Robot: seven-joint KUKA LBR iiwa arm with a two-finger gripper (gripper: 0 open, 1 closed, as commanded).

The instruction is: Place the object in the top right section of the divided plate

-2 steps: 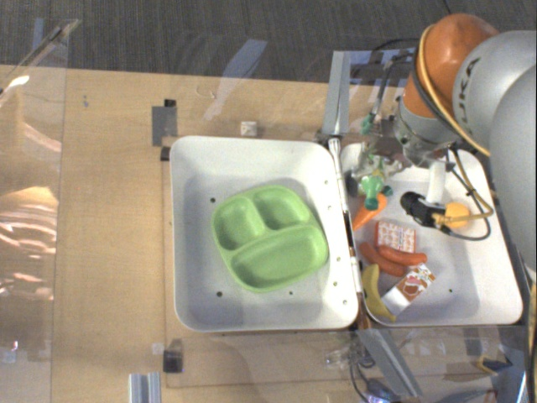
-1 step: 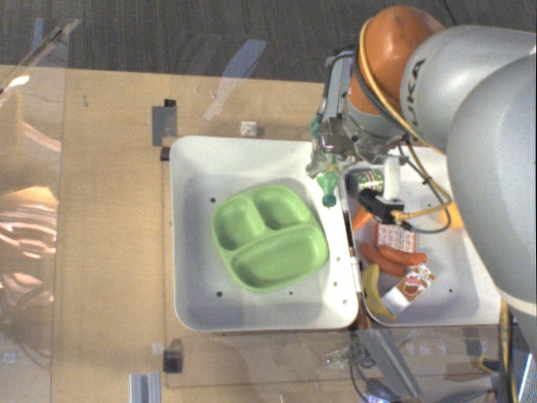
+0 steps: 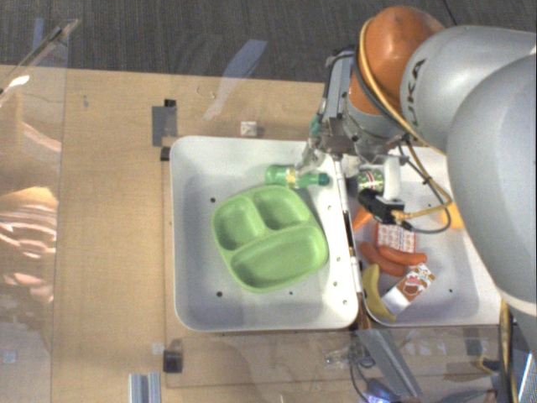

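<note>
A green divided plate (image 3: pixel 268 238) lies in the left bin (image 3: pixel 189 250), with two small sections on its far side and one long section in front. A small green bottle (image 3: pixel 294 176) lies on its side just beyond the plate's far rim, by the top right section (image 3: pixel 284 208). My gripper (image 3: pixel 312 163) comes down from the grey arm right over the bottle's right end and seems to touch it. The arm hides how the grip stands.
The right bin (image 3: pixel 453 305) holds several food items: a can (image 3: pixel 373 177), an orange carrot (image 3: pixel 361 218), a red packet (image 3: pixel 395 238), a sausage (image 3: pixel 393 263), a banana (image 3: pixel 374 292) and a small carton (image 3: pixel 413 284). The arm's bulk hangs over that bin. A small cube (image 3: pixel 248 128) sits on the bench.
</note>
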